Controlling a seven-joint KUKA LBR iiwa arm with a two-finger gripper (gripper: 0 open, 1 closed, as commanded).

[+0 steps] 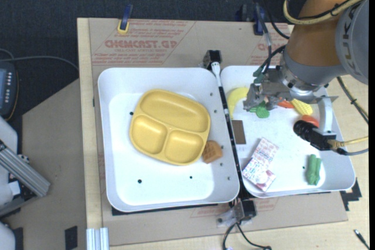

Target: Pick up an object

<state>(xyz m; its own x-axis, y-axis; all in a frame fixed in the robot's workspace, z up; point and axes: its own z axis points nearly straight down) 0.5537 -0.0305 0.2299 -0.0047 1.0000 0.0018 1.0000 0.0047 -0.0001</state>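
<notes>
My gripper hangs low over the back left part of the right bin. A small green object lies right at its tip, and whether the two touch is unclear. A yellow banana-like piece sits just left of the gripper. To its right are an orange piece, a yellow piece and a red-orange bit. Nearer the front lie a brown rectangular block, a pink and white packet and a green pickle-shaped thing.
The left bin holds a yellow divided plate with a small brown lump beside its right corner. The wall between the two bins runs just left of the gripper. The arm's orange band looms over the back right.
</notes>
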